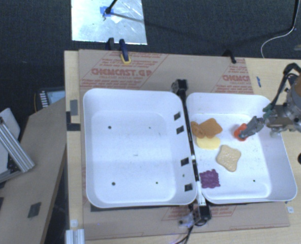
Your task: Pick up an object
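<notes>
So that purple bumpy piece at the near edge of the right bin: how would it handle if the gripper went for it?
The purple piece looks small and low, so probably light. Its lumpy, grape-like surface may give the fingers uneven contact, so it could slip or twist. It lies close to the right bin's inner wall, which might crowd one finger.

Red "CHEMCAST GP" lettering, apparently repeated at the right, is printed on the brown protective sheet (155,65) beneath the bins.
</notes>
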Available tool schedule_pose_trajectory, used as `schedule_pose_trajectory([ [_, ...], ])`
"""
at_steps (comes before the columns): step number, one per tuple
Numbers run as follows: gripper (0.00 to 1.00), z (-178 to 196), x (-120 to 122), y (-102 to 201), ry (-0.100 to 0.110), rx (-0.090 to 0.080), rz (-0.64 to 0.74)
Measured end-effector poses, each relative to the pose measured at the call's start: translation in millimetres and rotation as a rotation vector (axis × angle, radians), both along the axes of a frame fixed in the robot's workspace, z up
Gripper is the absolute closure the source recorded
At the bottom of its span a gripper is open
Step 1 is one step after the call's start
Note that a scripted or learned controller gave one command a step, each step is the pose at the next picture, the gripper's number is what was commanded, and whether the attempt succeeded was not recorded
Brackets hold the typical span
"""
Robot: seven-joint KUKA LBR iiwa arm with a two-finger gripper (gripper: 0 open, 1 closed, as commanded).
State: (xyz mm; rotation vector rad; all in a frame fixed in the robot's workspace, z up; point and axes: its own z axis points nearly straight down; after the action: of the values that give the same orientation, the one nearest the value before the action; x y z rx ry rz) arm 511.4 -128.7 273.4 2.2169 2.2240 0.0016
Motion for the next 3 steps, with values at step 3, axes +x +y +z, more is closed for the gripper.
schedule_pose_trajectory([
  [3, 1.00, 95, 16, 147, -0.010, 0.003, 0.009],
])
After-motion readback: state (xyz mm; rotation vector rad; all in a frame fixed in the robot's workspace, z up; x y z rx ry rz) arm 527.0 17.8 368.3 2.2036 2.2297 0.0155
